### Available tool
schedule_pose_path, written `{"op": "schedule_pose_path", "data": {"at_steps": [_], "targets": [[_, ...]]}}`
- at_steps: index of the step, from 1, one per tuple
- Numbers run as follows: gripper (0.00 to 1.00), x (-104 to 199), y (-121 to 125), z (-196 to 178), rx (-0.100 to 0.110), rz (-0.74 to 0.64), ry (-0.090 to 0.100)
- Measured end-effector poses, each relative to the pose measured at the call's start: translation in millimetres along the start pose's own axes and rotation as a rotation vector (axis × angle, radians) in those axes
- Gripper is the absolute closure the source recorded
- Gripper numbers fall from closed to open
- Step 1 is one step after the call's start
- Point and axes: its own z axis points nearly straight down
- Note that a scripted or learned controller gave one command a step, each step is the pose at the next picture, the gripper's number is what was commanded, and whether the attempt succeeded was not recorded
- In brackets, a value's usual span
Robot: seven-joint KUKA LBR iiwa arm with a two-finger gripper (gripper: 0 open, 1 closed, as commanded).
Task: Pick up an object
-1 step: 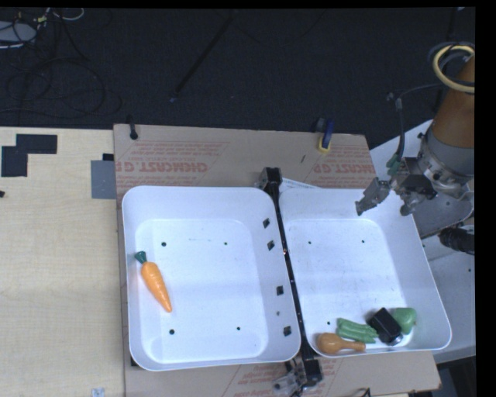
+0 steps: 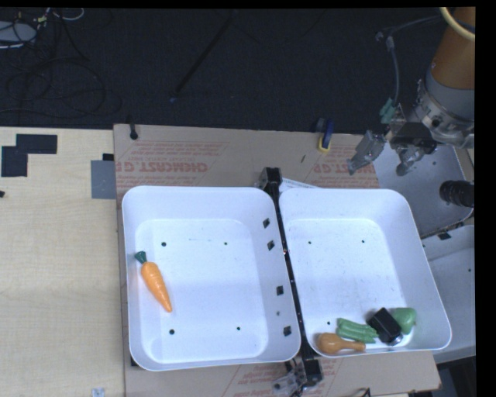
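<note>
Now hovering beyond the right bin (image 2: 418, 233), pincer (image 2: 385, 155) spread and bare. Toys (image 2: 370, 329) well below it, clustered at the bin's near wall, long axes roughly crosswise.

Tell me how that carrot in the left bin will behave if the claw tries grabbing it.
The carrot looks like smooth moulded plastic, so probably stiff, light and somewhat slippery. Its rounded, tapered body lies flat on the left bin floor, so a nudge may roll or pivot it.

A robotics lab: bench (image 2: 54, 271), white bins (image 2: 194, 203), loose cables (image 2: 46, 23), cardboard (image 2: 232, 159)
</note>
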Motion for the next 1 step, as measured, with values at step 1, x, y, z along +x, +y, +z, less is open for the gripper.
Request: {"op": "schedule_pose_path", "data": {"at_steps": [1], "targets": [[0.00, 60.8, -6.0, -120.9, -0.004, -0.001, 0.002]]}}
